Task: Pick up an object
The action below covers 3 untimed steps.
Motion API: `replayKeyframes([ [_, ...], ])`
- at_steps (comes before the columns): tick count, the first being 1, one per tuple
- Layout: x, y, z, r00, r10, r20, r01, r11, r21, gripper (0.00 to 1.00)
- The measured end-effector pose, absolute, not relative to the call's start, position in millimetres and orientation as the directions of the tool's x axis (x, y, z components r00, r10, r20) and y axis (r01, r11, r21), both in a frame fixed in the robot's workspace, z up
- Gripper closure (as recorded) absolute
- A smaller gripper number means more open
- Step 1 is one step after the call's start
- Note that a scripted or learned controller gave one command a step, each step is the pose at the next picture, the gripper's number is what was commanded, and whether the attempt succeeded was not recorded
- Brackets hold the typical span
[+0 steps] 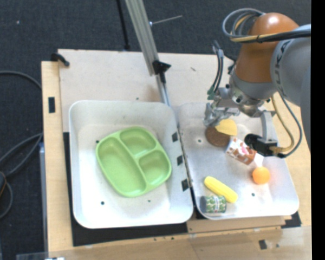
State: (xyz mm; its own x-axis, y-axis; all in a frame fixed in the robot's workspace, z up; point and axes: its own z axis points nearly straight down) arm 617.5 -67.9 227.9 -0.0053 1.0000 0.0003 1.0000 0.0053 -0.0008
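The gripper (216, 114) hangs low over the back of the right bin (284, 202), just above a brown disc (216, 137) and a yellow wedge (226, 127). From here I cannot tell whether it is grasping anything or whether it is spread or closed; the metal parts blur together. The wedge sits right beside it, overlapping the disc's upper edge. The arm (262, 53) comes in from the right, its orange band bulging above the wrist, with cables looping round it.

Further along in the same bin lies a small red-and-white carton (240, 151), tilted, and near it an orange ball (261, 175). Toward the front there is a yellow corn cob (221, 189), and just beside it, at the front rim, a green can (213, 203) lying on its side.

The left bin (84, 118) holds a green divided tray (133, 160) with three compartments, set at a slant. A metal pole (143, 31) rises behind the bins.
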Motion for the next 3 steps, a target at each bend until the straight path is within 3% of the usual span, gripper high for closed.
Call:
replayKeyframes([
  [1,606.5,-23.2,225.3,-0.006,1.000,0.001,1.000,0.006,0.000,1.00],
  [3,552.4,74.8,238.2,-0.007,1.000,0.002,1.000,0.007,-0.001,1.00],
])
